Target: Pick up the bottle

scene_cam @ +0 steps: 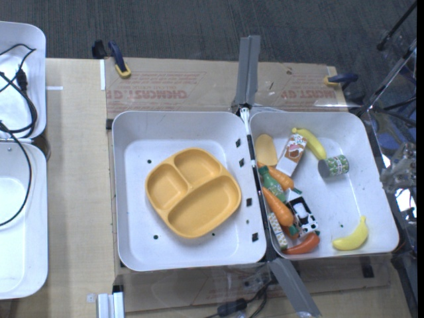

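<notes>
I cannot tell if the claw is apart or together. Nothing is being held, so the job looks like it is at its very start: the reach comes first.

The bottle (293,154) is in the right bin (371,197). I think it is the small brown and white thing near the top of the pile, but the view is fuzzy and I am not sure. It lies tilted. A tan piece (266,150) is just beside it on the left. A yellow banana (309,142) touches it at the top right. A green can (334,165) sits near on the right. Orange carrots (278,204) lie just below it.

The left bin (132,177) has a yellow plate (192,192) in it.

Next, the claw should come over the right bin, spread wide, and drop down on the bottle alone. That spot is crowded, so it could bump the banana or grab a carrot by mistake.
</notes>
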